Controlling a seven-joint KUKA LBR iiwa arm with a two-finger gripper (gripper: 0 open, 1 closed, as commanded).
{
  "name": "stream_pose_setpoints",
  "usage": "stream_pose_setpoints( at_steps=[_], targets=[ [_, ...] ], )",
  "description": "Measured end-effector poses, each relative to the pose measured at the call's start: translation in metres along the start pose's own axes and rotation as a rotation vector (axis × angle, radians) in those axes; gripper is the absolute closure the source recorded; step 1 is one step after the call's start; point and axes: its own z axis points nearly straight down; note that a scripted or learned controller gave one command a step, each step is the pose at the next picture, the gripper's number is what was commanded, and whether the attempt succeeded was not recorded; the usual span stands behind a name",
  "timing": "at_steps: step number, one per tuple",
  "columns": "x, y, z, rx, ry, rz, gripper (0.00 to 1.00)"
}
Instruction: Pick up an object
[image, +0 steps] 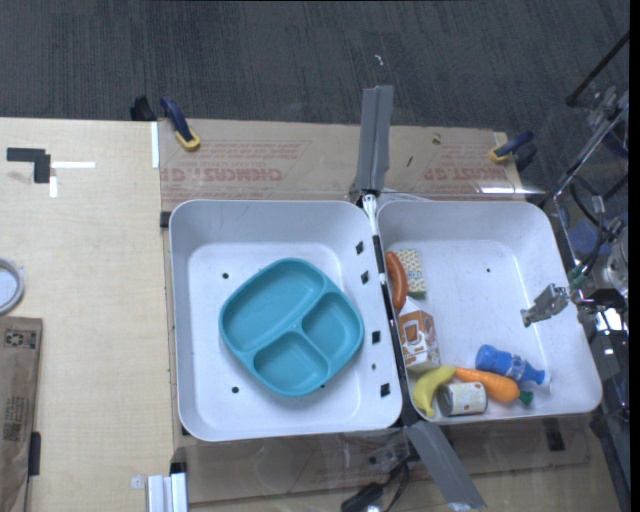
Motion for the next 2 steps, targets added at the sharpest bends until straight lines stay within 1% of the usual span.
stream_pose_setpoints(
  at_steps=[1,2],
  targets=[
    [-0.014,-0.004,-0.070,-0.002,-0.002,0.152,0.00],
    [0.010,-0.004,0.076,-0.010,-0.004,-0.353,0.00]
  ],
)
